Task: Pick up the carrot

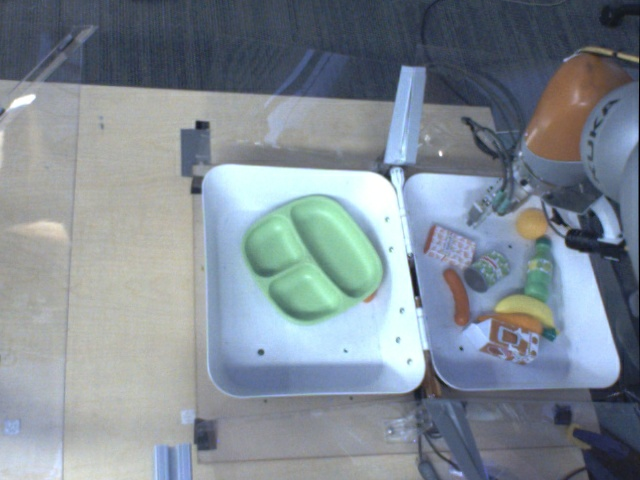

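You're looking at a robotics lab: wooden bench (120, 268) with two white bins (230, 358) clamped on top, robot arm (585, 118) right of them, loose cables (470, 18) on grey carpet (250, 8) behind.

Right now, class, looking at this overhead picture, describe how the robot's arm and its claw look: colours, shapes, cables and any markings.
The arm is grey and rounded, with a bulging orange band above the wrist. Dark letters mark the grey shell near the picture's right edge, too cut off to read. The claw is small and metallic, with thin wires at its base. Black cables loop behind the arm across the bench.
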